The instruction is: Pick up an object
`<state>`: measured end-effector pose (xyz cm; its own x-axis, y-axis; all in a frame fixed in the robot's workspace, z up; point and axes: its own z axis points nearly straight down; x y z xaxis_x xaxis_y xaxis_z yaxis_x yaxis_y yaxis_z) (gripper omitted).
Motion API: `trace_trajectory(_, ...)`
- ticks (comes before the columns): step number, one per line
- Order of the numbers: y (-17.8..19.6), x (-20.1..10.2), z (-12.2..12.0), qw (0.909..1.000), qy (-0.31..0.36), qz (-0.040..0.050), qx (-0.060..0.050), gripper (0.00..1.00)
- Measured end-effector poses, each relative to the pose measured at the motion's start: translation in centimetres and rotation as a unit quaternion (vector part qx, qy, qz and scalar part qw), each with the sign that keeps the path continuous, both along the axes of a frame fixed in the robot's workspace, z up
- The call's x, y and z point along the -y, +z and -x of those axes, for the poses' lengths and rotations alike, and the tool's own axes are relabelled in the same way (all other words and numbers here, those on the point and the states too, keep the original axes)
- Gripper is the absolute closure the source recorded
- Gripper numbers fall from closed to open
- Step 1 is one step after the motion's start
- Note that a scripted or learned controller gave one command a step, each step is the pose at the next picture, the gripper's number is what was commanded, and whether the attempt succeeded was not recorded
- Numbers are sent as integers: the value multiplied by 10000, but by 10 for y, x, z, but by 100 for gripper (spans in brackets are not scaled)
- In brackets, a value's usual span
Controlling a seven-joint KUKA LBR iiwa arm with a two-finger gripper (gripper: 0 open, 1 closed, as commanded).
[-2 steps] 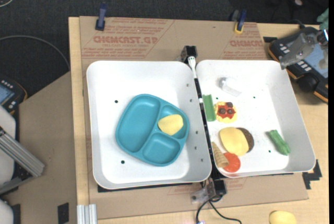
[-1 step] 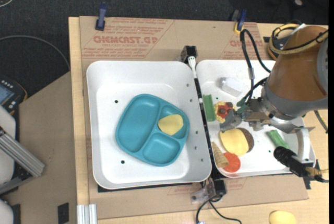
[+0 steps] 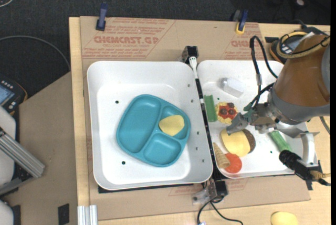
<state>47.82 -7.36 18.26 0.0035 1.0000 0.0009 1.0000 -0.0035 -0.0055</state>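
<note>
the arm (image 3: 302, 85) leans in low over the right bin (image 3: 262, 69), and its pincer (image 3: 239, 123) hangs just above the crowd of small things there. that looks like a reach toward something to lift. i cannot tell whether the pincer is released or clenched, since the wrist body covers it from up here, and nothing can be seen gripped.

the likeliest thing to pick is the yellow round piece (image 3: 236, 142), lying just under and beside the pincer, near the front of the right bin. touching its front edge is an orange-red piece (image 3: 232, 165) with a cone-like bit beside it. a red and yellow item (image 3: 227, 111) sits just behind the pincer, a green stick (image 3: 210, 108) lies along the bin's left wall, and a second green piece (image 3: 278, 140) pokes out from under the arm. a pale clear object (image 3: 230, 86) rests further back.

the left bin (image 3: 100, 129) holds a blue divided tray (image 3: 142, 129), set at a slant, with 1 yellow piece (image 3: 171, 124) in its right compartment. the 2 bins sit side by side, so things can pass between them.

the cardboard sheet (image 3: 131, 35) on the worktop is clamped at the back by 2 clips (image 3: 102, 15), surely to stop it sliding. red print on it reads "chemcast g p"; the smaller lines are too fine to read.
</note>
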Motion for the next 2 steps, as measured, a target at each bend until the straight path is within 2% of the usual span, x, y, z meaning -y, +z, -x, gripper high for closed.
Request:
trace_trajectory(1, -77, 21, 2, 10000, 1, 0, -19, 0)
trace_trajectory(2, -96, 23, -2, 10000, 12, 7, 40, 0)
